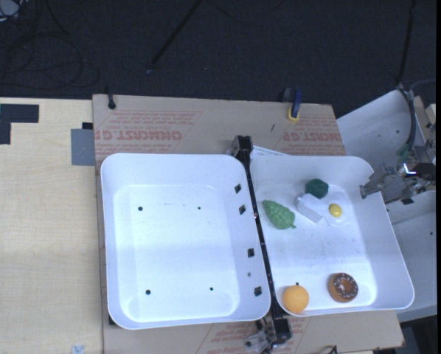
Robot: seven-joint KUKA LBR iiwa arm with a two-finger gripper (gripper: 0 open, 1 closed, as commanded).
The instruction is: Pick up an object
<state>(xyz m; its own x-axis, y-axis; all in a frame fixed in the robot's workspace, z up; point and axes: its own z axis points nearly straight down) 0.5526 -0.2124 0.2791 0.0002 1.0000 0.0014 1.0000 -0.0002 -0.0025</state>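
Two white bins side by side on brown cardboard (206, 127). Left bin (117, 198) at 9 o'clock, right bin (383, 264) at 3 o'clock, touching along a black strip in the middle.

Six small toys in the right bin:
- At 12 o'clock in that bin, a dark green lump (317, 189).
- Just below it, touching, a little white block (308, 208).
- Right beside the block, at its 3 o'clock, a toy fried egg (335, 212) with a yellow middle.
- At 9 o'clock from the block, near the black strip, a bumpy light green toy (279, 215).
- Down at 7 o'clock in the bin, an orange ball (296, 299) in the corner.
- Near the ball, at its 3 o'clock, a brown donut (343, 287).

Gripper (373, 189) at 3 o'clock, over the right bin's far rim, pointing toward 9 o'clock. Nothing held in it. Open or closed: too small and blurry to tell. Well apart from every toy, with the fried egg nearest.

A blue and yellow clamp (295, 103) at 12 o'clock on the cardboard's edge.
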